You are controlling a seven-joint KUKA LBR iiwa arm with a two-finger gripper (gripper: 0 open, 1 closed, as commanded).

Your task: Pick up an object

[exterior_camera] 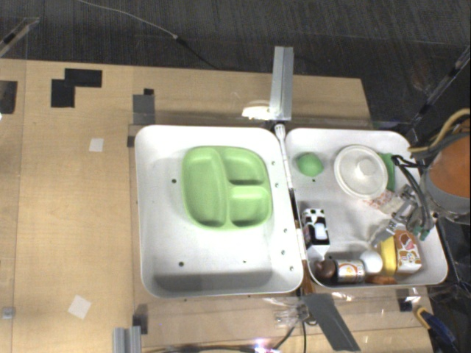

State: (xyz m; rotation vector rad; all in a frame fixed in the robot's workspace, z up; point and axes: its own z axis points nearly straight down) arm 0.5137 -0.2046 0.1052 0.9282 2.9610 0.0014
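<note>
small green ball [310, 165] in right bin [324, 144]

- The arm [450, 176] shows a wide orange band, rounded like a drum.
- Black cables loop beside it.
- A tan hose curves above the band.
- The gripper [401, 218] is pale metal and thin.

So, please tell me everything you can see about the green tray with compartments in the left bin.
The green tray is pale green and looks like smooth moulded plastic, with rounded corners. It has three compartments: one long one on the view's left and two smaller ones on the right. It lies flat, open side up, slightly turned, near the middle of the left bin. Nothing else touches it.
</note>
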